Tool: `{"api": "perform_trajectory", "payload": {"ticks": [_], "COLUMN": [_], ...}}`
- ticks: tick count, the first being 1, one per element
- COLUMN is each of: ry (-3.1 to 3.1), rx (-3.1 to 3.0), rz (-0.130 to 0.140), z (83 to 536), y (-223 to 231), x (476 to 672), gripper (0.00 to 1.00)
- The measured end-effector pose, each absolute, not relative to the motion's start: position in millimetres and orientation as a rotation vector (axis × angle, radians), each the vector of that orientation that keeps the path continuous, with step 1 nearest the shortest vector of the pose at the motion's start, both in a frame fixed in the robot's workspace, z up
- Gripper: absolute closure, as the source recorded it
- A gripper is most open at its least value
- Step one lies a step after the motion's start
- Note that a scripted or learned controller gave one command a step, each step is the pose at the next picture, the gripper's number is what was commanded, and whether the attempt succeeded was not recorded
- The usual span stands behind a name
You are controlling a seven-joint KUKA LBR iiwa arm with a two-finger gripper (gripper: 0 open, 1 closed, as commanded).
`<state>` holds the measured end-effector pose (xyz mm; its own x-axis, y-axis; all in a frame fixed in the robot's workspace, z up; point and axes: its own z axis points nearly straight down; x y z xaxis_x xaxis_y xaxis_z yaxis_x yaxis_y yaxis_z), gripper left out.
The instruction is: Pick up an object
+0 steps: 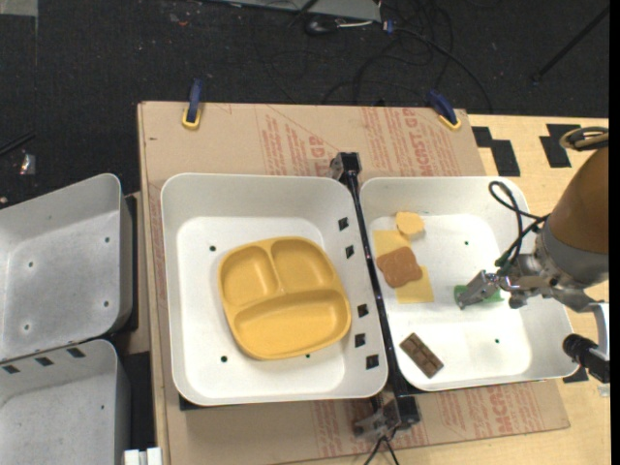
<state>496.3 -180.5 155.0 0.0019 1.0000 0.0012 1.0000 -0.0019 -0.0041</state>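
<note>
My gripper (477, 292) is low in the right bin (504, 371), near its middle right. A small green object (491, 296) shows right at the gripper's tip, partly hidden by it. To the left lie a flat yellow slice (415, 287) with a brown square piece (398, 266) on top of it. A small yellow chunk (410, 224) sits toward the back. A dark brown bar (421, 354) lies near the bin's front.
The left bin (194, 356) holds a yellow divided plate (284, 296). A black divider (366, 260) runs between the bins. The arm with its orange band (586, 206) comes in over the right bin's right wall. A loose white bin (58, 260) lies off the bench at left.
</note>
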Motion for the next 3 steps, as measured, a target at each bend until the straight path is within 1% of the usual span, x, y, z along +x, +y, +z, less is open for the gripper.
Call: {"api": "perform_trajectory", "payload": {"ticks": [1, 2, 3], "ry": [-2.216, -2.219, -2.229], "rx": [-2.221, -2.224, -2.221], "rz": [0.003, 0.0, -0.004], "z": [110, 123, 174], "y": [-185, -185, -175], "x": [494.2, 495.4, 501.1], "gripper": [0.0, 1.0, 1.0]}}
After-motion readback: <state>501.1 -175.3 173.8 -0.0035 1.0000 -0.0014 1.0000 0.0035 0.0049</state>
